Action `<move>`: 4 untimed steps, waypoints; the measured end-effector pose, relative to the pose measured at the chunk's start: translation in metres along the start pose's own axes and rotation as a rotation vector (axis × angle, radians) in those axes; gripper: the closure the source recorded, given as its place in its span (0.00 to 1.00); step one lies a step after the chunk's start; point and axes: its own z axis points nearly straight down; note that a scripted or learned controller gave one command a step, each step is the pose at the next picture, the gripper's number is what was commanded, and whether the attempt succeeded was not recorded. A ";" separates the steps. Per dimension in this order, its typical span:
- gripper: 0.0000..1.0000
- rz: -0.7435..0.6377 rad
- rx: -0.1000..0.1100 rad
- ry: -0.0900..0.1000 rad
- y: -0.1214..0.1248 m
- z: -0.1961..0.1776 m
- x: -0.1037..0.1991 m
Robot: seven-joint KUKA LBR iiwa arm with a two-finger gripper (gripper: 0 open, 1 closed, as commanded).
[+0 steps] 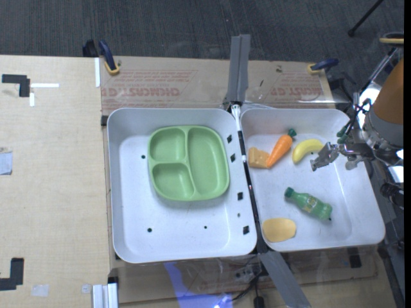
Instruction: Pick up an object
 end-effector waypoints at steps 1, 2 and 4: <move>0.00 -0.077 -0.002 -0.001 0.090 0.069 0.013; 0.00 -0.137 -0.004 -0.001 0.107 0.103 0.058; 1.00 -0.061 -0.003 -0.002 0.121 0.003 0.080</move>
